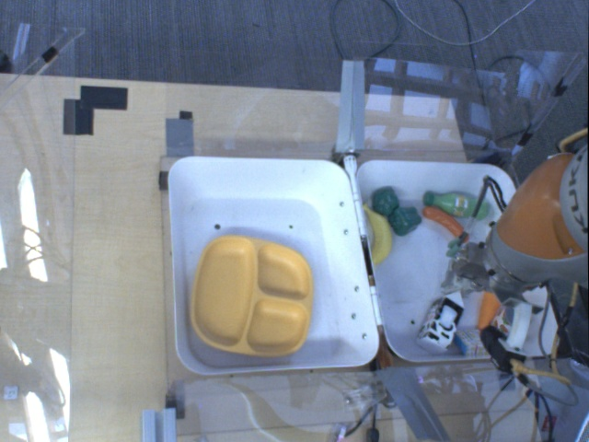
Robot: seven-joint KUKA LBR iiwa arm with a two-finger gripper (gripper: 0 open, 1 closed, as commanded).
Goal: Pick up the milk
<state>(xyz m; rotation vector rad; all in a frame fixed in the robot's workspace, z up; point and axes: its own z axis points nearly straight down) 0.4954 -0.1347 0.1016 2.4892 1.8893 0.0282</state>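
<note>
The milk (443,324) is a small white carton with black print. It lies tilted near the front edge of the right bin (409,288). My gripper (463,274) reaches in from the right and hovers just above and behind the carton, slightly to its right. The grey wrist and orange band (545,221) cover the bin's right side. Nothing shows between the gripper and the carton that would tell me they touch.
The right bin also holds a yellow banana (379,236), dark green vegetables (395,209), a green bottle (456,203), an orange carrot (444,219) and an orange item (489,310) beside the milk. The left bin (198,191) holds a yellow divided tray (251,295).
</note>
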